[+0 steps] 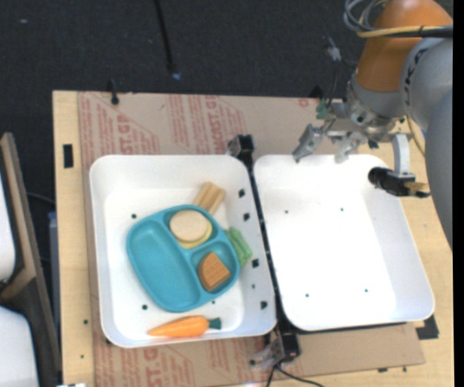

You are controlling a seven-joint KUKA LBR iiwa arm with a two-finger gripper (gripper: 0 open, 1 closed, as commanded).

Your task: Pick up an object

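Overhead, the arm (397,47) poses its pincer (325,148), spread open and holding nothing, above the right bin's (393,297) far rim.

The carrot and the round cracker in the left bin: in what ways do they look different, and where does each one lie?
The carrot is long, tapered and orange with a green end; the round cracker is a flat pale tan disc. The carrot lies directly on the floor of the left bin, near its front wall, outside the blue tray; the cracker rests in one of that tray's compartments. Both lie in the left bin, apart from the gripper.
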